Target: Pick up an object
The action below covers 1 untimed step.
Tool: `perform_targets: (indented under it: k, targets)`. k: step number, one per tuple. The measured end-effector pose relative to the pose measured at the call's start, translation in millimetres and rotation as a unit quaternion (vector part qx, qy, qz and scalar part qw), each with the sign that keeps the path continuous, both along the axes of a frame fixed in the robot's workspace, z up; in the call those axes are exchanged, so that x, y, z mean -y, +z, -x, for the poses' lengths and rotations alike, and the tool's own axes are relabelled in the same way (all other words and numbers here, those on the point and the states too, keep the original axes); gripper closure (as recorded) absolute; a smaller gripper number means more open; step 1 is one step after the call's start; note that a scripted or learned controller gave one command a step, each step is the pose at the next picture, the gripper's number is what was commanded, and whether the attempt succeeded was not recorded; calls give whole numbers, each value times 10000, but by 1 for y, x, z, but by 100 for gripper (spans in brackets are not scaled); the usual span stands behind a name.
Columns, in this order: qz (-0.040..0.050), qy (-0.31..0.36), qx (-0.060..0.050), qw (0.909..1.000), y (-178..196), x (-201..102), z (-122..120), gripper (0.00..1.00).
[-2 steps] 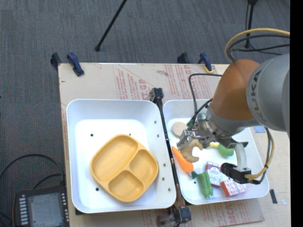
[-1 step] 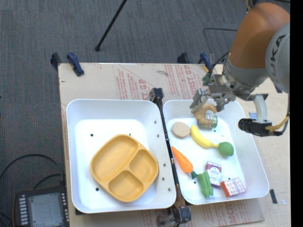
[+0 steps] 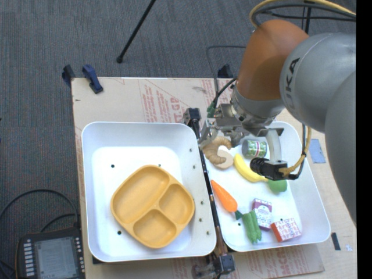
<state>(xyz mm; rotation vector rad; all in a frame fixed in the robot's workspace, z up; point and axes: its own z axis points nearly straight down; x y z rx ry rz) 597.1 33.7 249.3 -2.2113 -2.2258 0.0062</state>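
Yellow tray (image 3: 152,207) in left bin (image 3: 93,156) | carrot (image 3: 224,196), banana (image 3: 251,172) in right bin (image 3: 317,214) | jaws' state unclear

This looked like a robotics lab: an industrial arm (image 3: 302,68) worked over white bins (image 3: 93,138) on a cardboard-covered bench (image 3: 145,97), above grey carpet (image 3: 46,28), beside what seemed a teach pendant (image 3: 49,257) and a tripod leg (image 3: 139,22).

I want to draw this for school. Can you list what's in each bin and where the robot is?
left bin: yellow divided plate
right bin: toy carrot, banana, green can, tan curved toy, green vegetable, two small cartons
end effector: over the right bin's upper left, by the tan toy
holding something: cannot tell
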Motion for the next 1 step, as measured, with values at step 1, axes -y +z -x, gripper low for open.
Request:
perform_targets:
  k: [1]
  targets:
    - [3, -13, 4, 10000, -45, 15, -46, 100]
